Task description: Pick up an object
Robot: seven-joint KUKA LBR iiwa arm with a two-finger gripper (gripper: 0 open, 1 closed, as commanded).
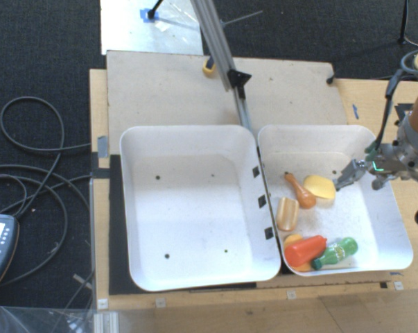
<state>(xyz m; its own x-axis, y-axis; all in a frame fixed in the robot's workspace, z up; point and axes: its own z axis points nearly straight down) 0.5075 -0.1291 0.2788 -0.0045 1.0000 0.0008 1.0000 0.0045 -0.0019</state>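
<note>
The right bin holds several small items. An orange carrot-shaped piece lies beside a yellow lump. A tan block rests near the divider. A red-orange piece and a green bottle lie along the front wall. My gripper hovers over the bin's right half, just right of the yellow lump. It is open, with nothing between its fingers; the left fingertip points toward the lump.
The left bin stands beside the right one, across a shared divider. A slanted metal pole crosses the back board. Cables and a pendant lie on the floor at left.
</note>
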